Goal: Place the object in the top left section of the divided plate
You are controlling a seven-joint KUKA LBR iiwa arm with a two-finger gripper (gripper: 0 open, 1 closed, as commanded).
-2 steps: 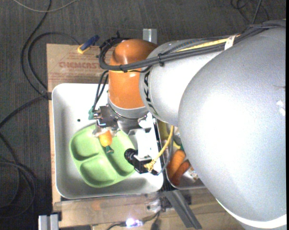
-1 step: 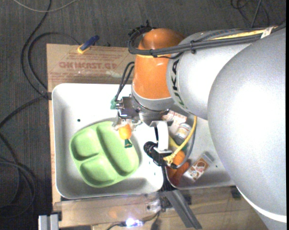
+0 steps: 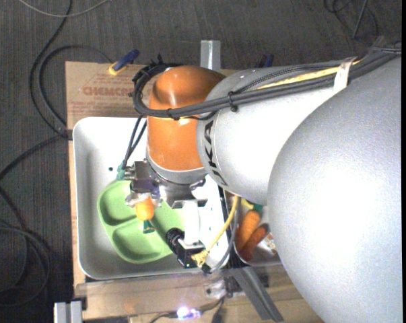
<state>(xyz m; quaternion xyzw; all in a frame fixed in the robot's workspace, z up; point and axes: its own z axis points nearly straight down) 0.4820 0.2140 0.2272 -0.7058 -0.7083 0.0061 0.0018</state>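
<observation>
A green divided plate (image 3: 125,222) lies in the left white bin (image 3: 88,180), partly hidden under the arm. My gripper (image 3: 143,207) hangs over the plate's upper middle, below the orange wrist band. A small orange-yellow object (image 3: 145,211) sits at the fingertips, just above the ridge between the plate's sections. It appears to be held between the fingers, with a small dark green piece showing beneath it.
The big grey arm covers most of the right half of the view. Orange carrot-like pieces (image 3: 251,233) lie in the right bin, beside the arm. Cables run on the floor to the left. A cardboard sheet (image 3: 98,89) lies under the bins.
</observation>
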